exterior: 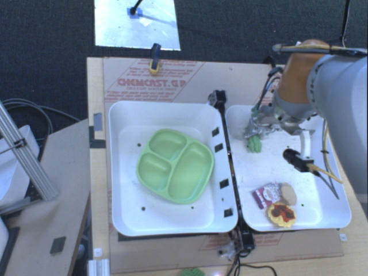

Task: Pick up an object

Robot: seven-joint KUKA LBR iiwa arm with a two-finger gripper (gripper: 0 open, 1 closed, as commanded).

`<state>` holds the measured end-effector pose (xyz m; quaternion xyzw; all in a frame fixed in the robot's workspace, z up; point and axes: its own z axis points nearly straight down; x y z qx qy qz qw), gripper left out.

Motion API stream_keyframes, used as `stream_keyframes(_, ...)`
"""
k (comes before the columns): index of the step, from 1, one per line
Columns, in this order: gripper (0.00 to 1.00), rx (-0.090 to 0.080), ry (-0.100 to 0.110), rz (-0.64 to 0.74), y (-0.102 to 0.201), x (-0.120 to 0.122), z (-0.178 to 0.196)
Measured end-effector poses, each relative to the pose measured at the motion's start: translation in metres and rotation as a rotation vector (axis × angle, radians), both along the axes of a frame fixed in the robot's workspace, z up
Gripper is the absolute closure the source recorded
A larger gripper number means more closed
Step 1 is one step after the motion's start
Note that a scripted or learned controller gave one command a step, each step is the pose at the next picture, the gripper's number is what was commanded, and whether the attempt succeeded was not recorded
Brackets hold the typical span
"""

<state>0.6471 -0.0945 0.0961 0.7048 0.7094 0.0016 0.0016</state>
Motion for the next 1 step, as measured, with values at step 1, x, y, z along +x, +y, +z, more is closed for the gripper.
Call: stream_keyframes(1,1.0,0.002,0.0,0.002,0.0632,-0.0261,0.0934)
